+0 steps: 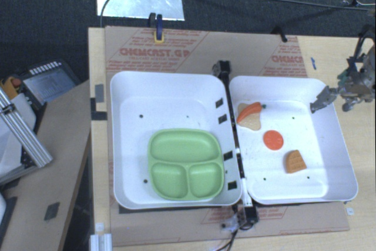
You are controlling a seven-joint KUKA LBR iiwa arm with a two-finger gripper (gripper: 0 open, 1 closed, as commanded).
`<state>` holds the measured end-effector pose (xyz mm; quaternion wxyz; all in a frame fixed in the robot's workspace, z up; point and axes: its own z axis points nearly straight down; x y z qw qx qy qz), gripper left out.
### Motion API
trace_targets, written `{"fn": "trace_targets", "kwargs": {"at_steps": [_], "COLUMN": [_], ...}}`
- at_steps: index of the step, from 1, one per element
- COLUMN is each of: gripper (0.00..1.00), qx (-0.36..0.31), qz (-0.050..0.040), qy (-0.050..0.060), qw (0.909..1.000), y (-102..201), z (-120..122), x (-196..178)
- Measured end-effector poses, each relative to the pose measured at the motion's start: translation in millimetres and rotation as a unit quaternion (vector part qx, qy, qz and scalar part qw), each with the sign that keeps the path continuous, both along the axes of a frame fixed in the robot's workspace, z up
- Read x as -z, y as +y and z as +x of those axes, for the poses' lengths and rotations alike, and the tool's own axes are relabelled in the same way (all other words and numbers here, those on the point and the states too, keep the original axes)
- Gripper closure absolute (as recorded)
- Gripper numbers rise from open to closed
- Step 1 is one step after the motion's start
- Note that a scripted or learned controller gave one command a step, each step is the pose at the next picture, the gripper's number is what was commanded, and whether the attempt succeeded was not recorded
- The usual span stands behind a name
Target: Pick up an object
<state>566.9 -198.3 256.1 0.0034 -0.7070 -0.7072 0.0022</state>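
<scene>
A counter [276, 50] carries two white bins. The end effector [322, 100] hovers at the right bin's [338, 138] far edge, empty; its finger spread I cannot tell. Approach is under way: next, descend onto the orange disc [273, 140] mid-bin.

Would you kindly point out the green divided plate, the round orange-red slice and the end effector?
green divided plate [187, 150]: camera view, its large upper compartment.
round orange-red slice [273, 140]: camera view, its centre.
end effector [323, 98]: camera view, its tip over the right bin's edge.

bench [98, 144] bears cardboard sheet [176, 47] under two white bins [126, 126] side by side.
</scene>
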Motion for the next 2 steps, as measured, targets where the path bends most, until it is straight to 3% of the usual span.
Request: {"fn": "trace_targets", "kwargs": {"at_steps": [1,2], "gripper": [0.00,0.00], "qx": [-0.001,-0.001], "qz": [-0.0011,-0.0003], "qy": [-0.005,-0.003], "qw": [1.0000,1.0000], "y": [0.5,9.8], "z": [2.2,1.6], "x": [-5.5,52.3]}}
